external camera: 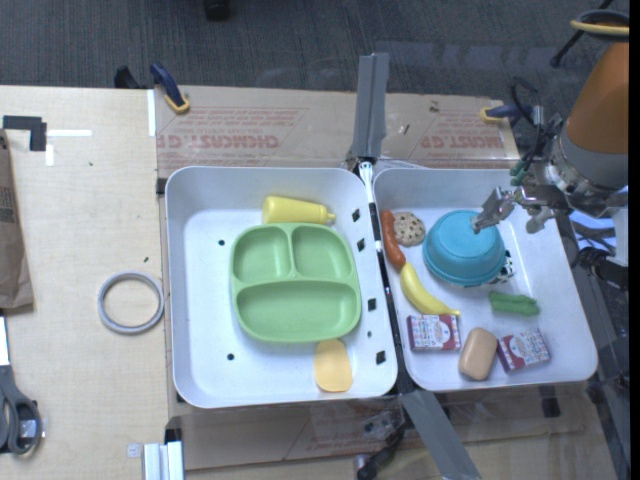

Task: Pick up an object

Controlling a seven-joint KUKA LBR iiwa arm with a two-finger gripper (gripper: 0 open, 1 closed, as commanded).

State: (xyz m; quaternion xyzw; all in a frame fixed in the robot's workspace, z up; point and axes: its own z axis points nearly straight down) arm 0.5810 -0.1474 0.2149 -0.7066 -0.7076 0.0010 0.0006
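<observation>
My gripper hangs over the back of the right bin, just above and to the right of an upturned blue bowl. Its fingers are spread open with nothing between them. Around the bowl lie a cookie, an orange sausage, a banana, a green piece, two small red-and-white cartons and a tan bread roll.
The left bin holds a green divided plate, a yellow piece behind it and a yellow-orange piece in front. A tape ring and scissors lie on the bench at left.
</observation>
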